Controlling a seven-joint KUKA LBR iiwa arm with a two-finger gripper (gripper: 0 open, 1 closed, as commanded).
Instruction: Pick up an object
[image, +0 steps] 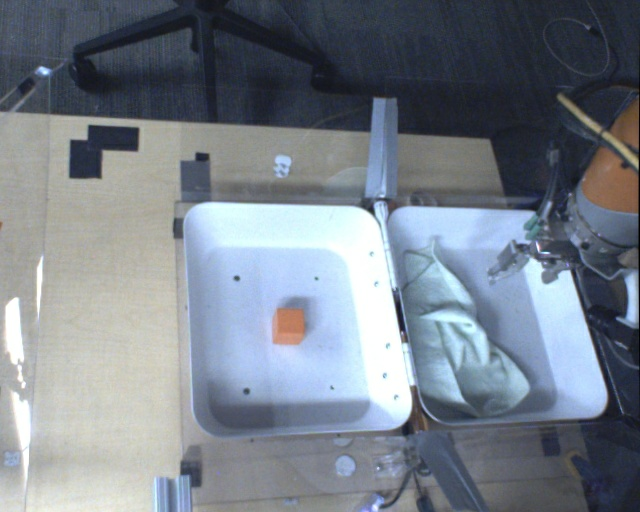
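A small orange cube (289, 326) lies near the middle of the left bin (215, 260). A crumpled pale grey cloth (455, 335) stretches down the left half of the right bin (570, 385). My gripper (523, 270) hangs over the upper right part of the right bin, to the right of the cloth's top end and apart from it. Its two fingers stand spread, open, with nothing between them. The orange band of the arm (610, 180) sits just above the wrist at the right edge.
A metal divider post (382, 150) rises between the two bins at the back. The wooden bench (90, 300) extends to the left, with black marks (100, 148) on it. An office chair base (200, 40) stands on the floor behind.
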